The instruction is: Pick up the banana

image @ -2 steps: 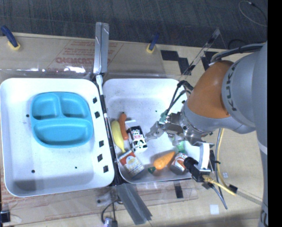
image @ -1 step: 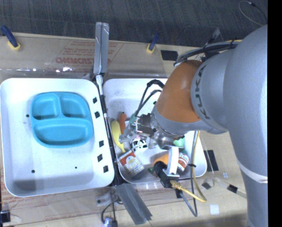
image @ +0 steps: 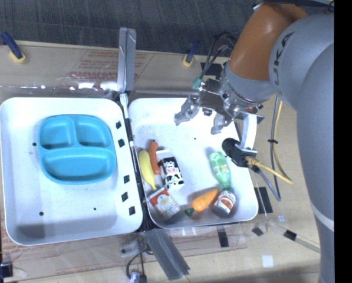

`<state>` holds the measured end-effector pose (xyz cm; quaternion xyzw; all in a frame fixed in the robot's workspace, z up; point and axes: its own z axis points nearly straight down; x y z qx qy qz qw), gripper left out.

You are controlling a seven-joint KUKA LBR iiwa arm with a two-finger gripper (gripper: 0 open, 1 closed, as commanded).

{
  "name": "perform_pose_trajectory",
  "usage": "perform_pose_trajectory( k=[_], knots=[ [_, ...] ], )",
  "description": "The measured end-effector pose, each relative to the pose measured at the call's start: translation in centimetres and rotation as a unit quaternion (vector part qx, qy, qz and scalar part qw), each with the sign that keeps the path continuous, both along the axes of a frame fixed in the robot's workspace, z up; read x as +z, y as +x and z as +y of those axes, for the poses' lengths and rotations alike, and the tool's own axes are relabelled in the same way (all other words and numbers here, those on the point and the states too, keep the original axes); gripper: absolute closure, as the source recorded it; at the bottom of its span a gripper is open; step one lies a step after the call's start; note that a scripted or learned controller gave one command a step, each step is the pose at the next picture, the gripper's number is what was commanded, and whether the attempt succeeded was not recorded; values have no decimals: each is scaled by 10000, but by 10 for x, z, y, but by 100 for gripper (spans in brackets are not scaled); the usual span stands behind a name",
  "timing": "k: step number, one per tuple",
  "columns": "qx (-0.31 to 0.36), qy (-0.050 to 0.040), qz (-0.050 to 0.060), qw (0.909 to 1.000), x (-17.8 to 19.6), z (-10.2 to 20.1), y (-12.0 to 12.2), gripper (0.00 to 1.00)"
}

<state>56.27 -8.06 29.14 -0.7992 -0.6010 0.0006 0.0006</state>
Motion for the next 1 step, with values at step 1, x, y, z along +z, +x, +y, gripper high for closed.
perform_pose_trajectory(
  k=[1],
  knots=[
    [-2806,-9,39,9598,-90,132,-88,0]
  ],
)
